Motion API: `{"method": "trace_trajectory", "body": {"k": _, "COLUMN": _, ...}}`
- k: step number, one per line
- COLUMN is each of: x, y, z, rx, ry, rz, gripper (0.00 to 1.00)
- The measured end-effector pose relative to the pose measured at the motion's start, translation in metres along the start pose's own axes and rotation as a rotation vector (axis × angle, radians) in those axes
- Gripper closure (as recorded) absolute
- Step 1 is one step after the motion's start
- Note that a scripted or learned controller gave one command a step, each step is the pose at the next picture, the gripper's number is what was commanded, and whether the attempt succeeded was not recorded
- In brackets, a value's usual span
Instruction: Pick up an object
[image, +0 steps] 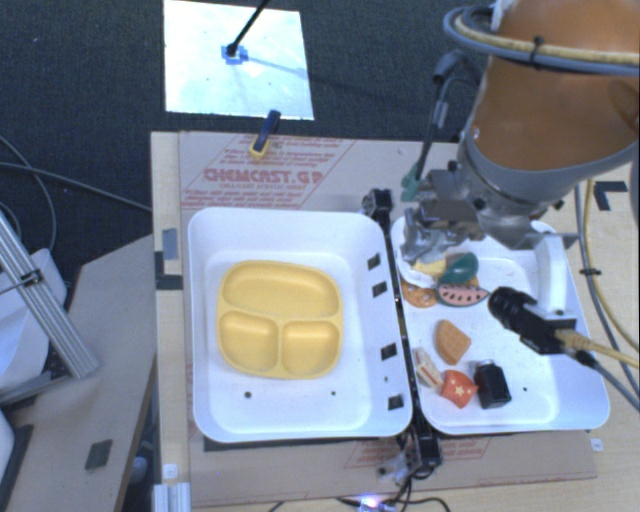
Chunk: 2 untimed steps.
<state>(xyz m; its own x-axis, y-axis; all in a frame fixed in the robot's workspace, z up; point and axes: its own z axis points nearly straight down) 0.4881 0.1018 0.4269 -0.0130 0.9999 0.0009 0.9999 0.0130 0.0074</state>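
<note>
The gripper (432, 243) hovers low over toys at the right bin's (560, 405) far left corner, reaching for a pick; finger state unclear; next, a closing grasp.

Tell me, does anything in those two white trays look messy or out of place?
Nothing looks spilled or broken. The left bin holds a yellow divided plate, lying flat. The right bin holds a loose jumble of small toy foods, including a watermelon slice and a black block, which seems intended.
</note>
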Motion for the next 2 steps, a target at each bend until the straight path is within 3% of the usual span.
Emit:
{"method": "trace_trajectory", "body": {"k": 1, "x": 0.0, "y": 0.001, "z": -0.011, "rx": -0.002, "ry": 0.0, "rz": -0.004, "gripper": 1.0}}
{"method": "trace_trajectory", "body": {"k": 2, "x": -0.038, "y": 0.076, "z": 0.138, "rx": 0.017, "ry": -0.005, "rz": 0.017, "gripper": 1.0}}
